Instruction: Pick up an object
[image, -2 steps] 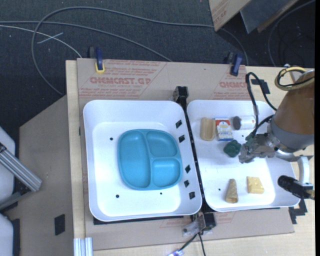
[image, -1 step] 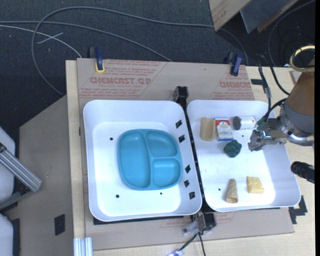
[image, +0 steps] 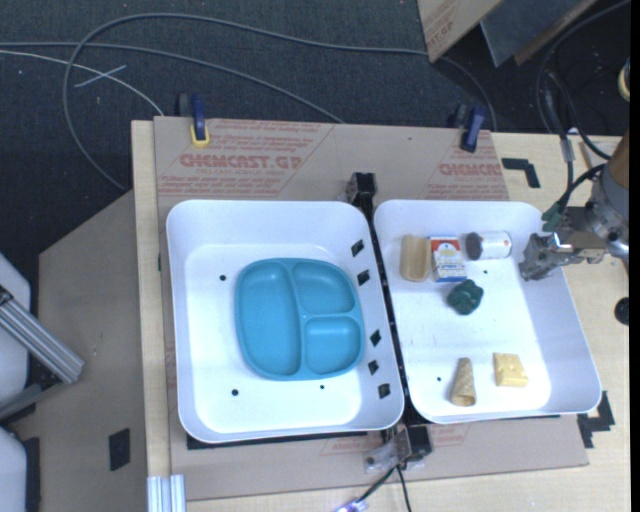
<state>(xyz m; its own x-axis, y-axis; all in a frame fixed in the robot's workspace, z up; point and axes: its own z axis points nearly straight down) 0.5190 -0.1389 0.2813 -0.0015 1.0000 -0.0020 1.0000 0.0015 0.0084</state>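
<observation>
Six small things sit in the right bin, none lifted yet, so the pick is all still to do. The gripper hangs at the bin's 2 o'clock rim with nothing between its fingers; open or closed, can't tell. Nearest candidate is the little bottle, just toward 9 o'clock from it. The board reads roughly "CHEMCAST GP".
</observation>
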